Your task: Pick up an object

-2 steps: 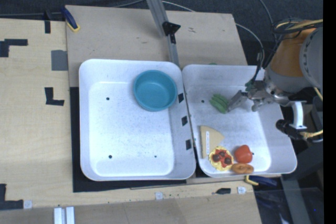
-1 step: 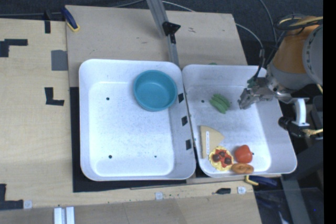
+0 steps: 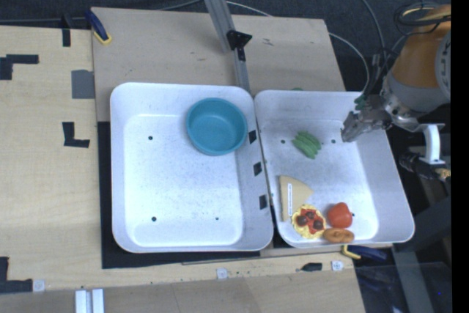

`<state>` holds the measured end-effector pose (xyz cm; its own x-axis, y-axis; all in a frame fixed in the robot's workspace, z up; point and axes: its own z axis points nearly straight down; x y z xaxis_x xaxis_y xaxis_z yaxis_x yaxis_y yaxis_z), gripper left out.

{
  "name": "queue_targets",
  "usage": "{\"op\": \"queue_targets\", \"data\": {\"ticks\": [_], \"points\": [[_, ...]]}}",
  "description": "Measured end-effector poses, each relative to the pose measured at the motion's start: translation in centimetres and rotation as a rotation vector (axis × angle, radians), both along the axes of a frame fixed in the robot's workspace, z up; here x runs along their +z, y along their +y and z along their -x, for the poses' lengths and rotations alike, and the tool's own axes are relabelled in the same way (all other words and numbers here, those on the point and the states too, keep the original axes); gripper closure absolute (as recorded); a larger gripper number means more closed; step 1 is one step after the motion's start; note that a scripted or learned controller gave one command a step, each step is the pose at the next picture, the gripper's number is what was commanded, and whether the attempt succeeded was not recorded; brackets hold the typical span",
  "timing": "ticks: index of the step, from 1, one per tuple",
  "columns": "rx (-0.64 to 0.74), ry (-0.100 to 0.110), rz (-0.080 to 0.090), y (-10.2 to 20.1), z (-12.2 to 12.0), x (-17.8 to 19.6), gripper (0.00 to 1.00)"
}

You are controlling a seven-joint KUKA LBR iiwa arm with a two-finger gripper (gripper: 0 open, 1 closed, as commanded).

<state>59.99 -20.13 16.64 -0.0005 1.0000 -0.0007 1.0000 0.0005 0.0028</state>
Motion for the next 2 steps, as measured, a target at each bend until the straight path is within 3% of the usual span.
{"op": "queue_targets", "data": {"ticks": [1,2], "points": [[0.0,-0.002,0.0,0.3,0.0,6.2,1.0],[0.0,0.0,0.0,0.3,-0.1,10.1,1.0]]}}
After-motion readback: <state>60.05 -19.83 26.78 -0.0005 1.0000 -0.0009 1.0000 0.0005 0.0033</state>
